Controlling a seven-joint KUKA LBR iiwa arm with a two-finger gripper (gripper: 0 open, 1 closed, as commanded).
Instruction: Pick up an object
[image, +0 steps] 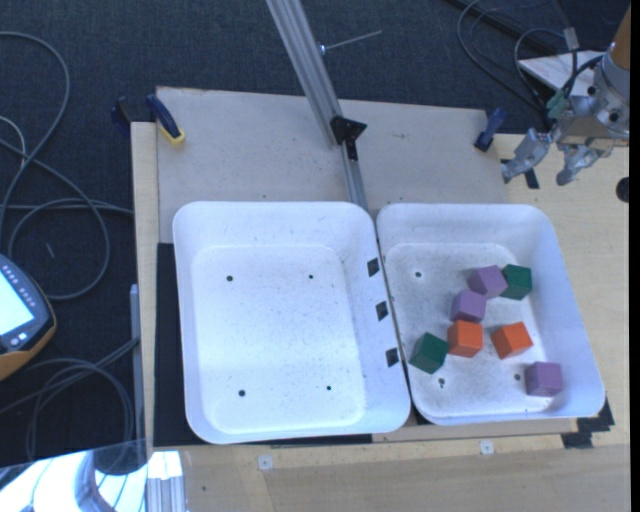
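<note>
Overhead, the claw (548, 168) hangs with fingers spread, gripping nothing, beyond the right bin (570, 290).

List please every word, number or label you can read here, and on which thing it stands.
No text can be read in this view.
The device at the left edge has a lit screen, too blurred to read.
The blocks, such as the orange block, carry no marks.
</note>
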